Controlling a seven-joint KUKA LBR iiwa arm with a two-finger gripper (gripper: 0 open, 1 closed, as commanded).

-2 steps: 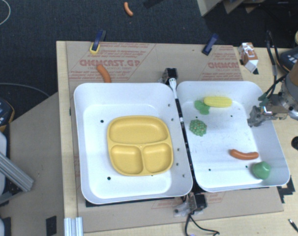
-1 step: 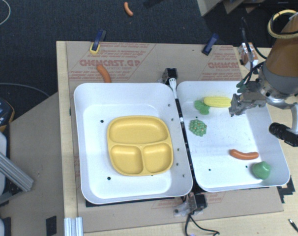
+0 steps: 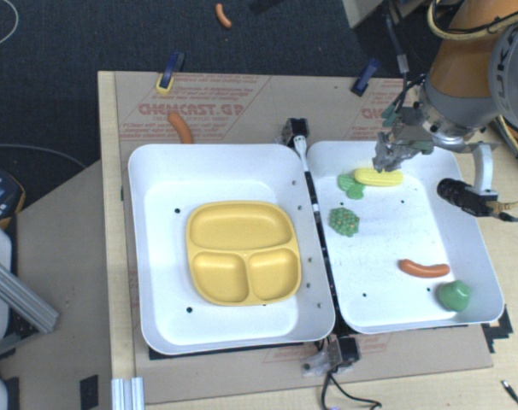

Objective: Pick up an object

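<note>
Two white bins sit side by side, and the corn (image 3: 378, 177) in the right bin (image 3: 477, 254) serves as the landmark. Nearest the camera, well in front of the corn and to its right, lie a green ball (image 3: 453, 295) and, just behind that, a sausage (image 3: 424, 269). Closer to the corn, in front of it and slightly left, is a knobbly green piece (image 3: 344, 221), and touching the corn's left end is a small green leafy bit (image 3: 352, 185). Far to the corn's left, in the left bin (image 3: 152, 229), rests a yellow divided tray (image 3: 242, 251). The gripper (image 3: 391, 161) hangs right over the corn's middle, low enough that its tips seem to meet the cob; whether they are apart or closed on it cannot be told from this angle. Beyond the bins, on the cardboard far left of the corn, lies another sausage (image 3: 180, 127). Judging from this, the reach looks done, while a sure grasp and the lift remain: the corn lies flat on the bin floor, not raised.
</note>
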